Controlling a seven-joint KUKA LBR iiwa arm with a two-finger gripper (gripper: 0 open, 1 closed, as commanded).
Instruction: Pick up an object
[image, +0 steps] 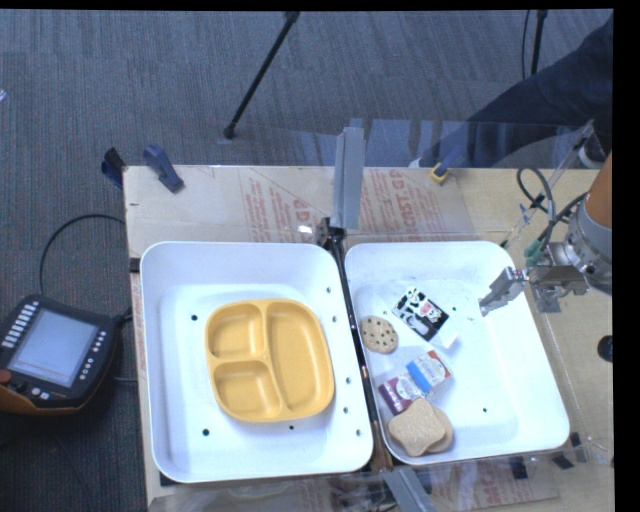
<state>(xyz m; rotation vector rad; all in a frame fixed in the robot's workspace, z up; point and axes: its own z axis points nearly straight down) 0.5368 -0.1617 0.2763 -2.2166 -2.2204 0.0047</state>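
The right bin (520, 400) holds a round cookie (379, 334), a black-and-white carton (423, 314), a small red-and-white milk carton (414, 381) and a slice of bread (421, 429). My gripper (500, 291) hangs over the right bin's upper right part, to the right of the black-and-white carton and apart from it. Nothing shows between its fingers.
The left bin (170, 300) bears a yellow divided plate (268, 358). A metal post (348, 180) stands behind the seam between the bins. A teach pendant (50, 350) lies on the floor at the left. Cables hang by the arm at the right.
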